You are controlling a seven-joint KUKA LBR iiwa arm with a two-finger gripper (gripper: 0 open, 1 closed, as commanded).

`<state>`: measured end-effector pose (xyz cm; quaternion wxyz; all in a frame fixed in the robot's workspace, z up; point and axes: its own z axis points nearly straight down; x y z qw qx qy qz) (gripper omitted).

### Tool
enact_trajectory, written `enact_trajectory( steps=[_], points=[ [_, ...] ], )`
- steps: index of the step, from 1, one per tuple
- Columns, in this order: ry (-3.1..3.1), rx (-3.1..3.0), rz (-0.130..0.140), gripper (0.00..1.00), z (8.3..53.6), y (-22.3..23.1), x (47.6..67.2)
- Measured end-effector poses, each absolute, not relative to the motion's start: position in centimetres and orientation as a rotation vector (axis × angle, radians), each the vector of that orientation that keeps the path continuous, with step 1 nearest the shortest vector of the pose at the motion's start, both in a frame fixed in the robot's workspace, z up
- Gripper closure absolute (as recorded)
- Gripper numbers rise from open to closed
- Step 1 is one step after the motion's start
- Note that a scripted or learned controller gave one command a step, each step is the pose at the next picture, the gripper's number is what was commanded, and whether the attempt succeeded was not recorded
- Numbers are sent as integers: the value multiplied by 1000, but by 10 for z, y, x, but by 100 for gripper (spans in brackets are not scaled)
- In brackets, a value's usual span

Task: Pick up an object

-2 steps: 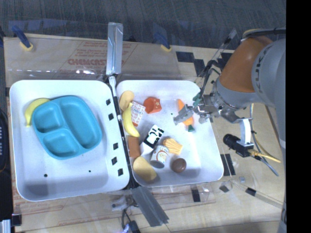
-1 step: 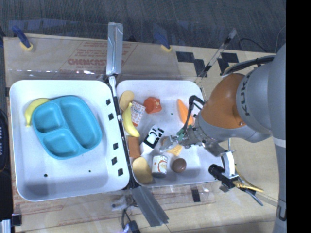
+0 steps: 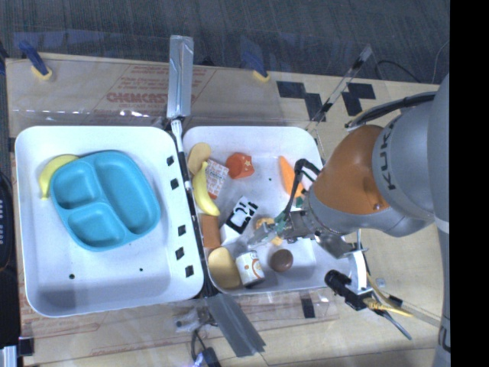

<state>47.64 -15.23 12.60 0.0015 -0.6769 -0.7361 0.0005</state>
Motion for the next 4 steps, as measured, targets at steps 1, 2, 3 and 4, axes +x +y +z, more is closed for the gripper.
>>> enact_trajectory(
  steps=[1,2,3,4],
  points=[
    [-2378,-2074,-18,0,104,-150,551],
    [-2217,-2227,5,0,110,-127,555],
    [-2372,-2056,2,0,91,-164,503],
    [-1977,-2441,1,0,148,-183,523]
  ],
)
